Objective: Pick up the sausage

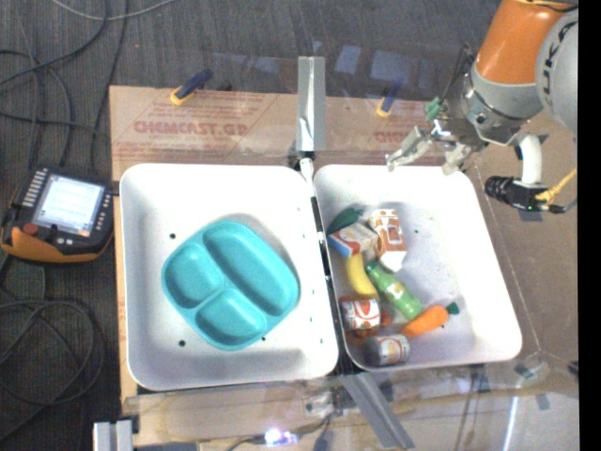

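Two bins sit side by side on the worktop (141,130). The left bin (141,346) holds a sectioned tray (231,283) near its middle. In the right bin (479,280), things crowd against the left wall: two cartons (371,236) toward the far side, a banana (361,275) and a bottle (394,291) in front of them, then a can (361,314), a carrot (427,320) and another can (387,349) at the near edge. The pincer (427,153) hangs over the right bin's far edge

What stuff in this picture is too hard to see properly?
- Sausage: in the camera view no piece in the toy pile can be told as one; the toys overlap and are small.
- Can: label too blurred to read.
- Pincer: too small to tell its state.
- Arm: cut off by the top edge.
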